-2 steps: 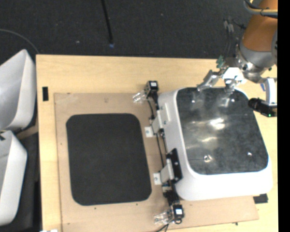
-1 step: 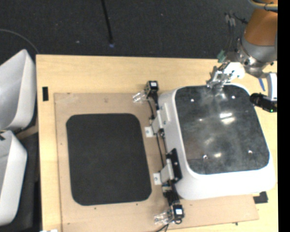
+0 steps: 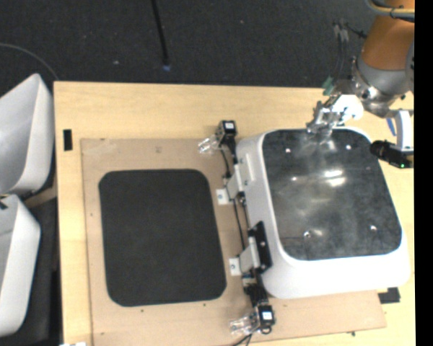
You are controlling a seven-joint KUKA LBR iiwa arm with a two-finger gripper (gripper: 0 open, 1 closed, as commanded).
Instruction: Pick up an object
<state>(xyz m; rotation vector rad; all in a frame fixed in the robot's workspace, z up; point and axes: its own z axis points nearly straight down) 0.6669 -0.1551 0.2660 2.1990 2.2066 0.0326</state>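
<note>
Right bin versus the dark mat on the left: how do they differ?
The right bin has a raised white rim around a glossy dark floor that shows glare; the dark mat lies flat and matte, with no rim, on the wooden board. The gripper is at the bin's far edge, well away from the mat. Both are dark rounded rectangles.

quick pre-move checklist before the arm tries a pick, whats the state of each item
1. Pincer over a bin: ok, at the far rim of the right bin.
2. Something to pick in the right bin: cannot tell, its dark floor shows glare and tiny specks.
3. Something to pick on the left dark pad: not ok, it looks bare.
4. Pincer carrying anything: cannot tell, too small and blurred.
5. Arm clear of the bin's walls: ok.
</note>
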